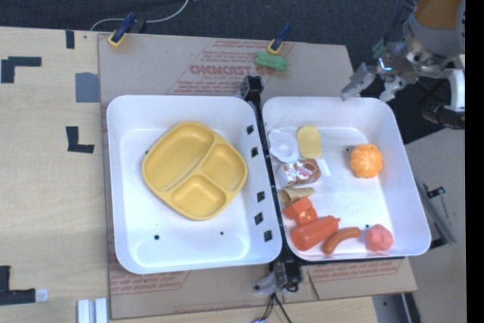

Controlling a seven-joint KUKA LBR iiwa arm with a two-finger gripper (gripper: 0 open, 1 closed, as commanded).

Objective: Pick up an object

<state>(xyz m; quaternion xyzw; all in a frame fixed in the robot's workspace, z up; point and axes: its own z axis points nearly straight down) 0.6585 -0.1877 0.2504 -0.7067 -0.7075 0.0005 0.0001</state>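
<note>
At the upper right of the frame, the gripper (370, 82) hangs just above the far rim of the right bin (399, 163), its fingers spread wide and holding nothing. The nearest object, one orange (366, 160), lies below it in the frame, toward the near side; being round, it has no long axis. The right bin also holds one red pepper (314, 231), one sausage (341, 238), one pink ball (379, 237) and perhaps four smaller pieces, hard to separate. The left bin (125, 185) holds one yellow divided plate (195, 169).
</note>
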